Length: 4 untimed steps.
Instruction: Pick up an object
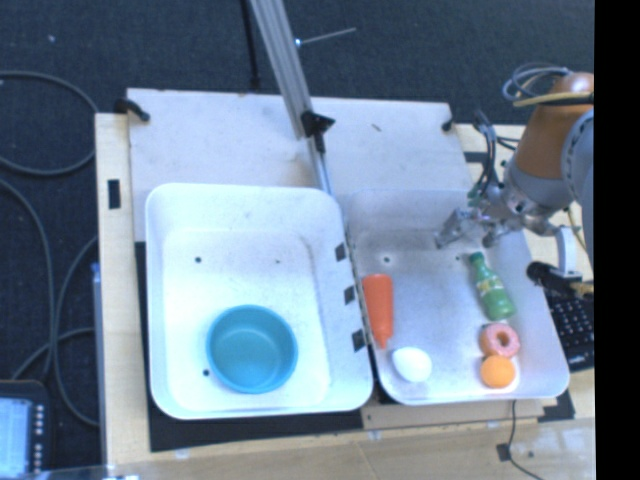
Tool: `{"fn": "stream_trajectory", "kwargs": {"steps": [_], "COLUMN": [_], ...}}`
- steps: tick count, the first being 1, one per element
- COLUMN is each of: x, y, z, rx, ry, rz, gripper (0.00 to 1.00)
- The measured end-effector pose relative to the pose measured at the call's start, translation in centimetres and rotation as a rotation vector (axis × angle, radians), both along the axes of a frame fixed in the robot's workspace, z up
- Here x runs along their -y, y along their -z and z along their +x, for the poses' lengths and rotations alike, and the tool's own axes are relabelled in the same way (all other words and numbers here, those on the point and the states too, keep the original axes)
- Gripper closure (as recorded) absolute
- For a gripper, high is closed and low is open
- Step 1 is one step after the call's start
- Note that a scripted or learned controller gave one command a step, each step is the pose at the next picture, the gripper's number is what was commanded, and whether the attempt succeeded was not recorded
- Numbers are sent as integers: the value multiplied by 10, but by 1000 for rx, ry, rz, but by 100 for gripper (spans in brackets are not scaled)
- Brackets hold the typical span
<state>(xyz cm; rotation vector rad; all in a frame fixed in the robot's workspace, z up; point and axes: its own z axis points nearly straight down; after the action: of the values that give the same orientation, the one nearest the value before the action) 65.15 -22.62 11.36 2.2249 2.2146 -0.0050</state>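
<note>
In the right bin (pixel 430 218) lie an orange carrot (pixel 378 306), a white egg (pixel 411 364), a green bottle (pixel 490 287), a pink donut (pixel 499 340) and an orange fruit (pixel 498 371). A blue bowl (pixel 252 348) sits in the left bin (pixel 180 218). My gripper (pixel 470 230) hovers over the right bin's far right part, just above the green bottle's cap end. Its fingers are spread and nothing is between them.
A slanted metal pole (pixel 285 58) rises from behind the bins. A black keyboard (pixel 572 318) lies at the right of the bench. Cables trail on the dark floor at the left.
</note>
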Motion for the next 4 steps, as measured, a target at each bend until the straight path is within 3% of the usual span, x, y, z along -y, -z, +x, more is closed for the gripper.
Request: {"fn": "stream_trajectory", "kwargs": {"steps": [1, 3, 4], "x": [1, 1, -57], "y": [-19, -120, -133], "z": [3, 13, 22], "rx": [11, 9, 8], "ry": [-1, -11, -14], "rz": [-4, 3, 4], "gripper": [100, 100, 100]}}
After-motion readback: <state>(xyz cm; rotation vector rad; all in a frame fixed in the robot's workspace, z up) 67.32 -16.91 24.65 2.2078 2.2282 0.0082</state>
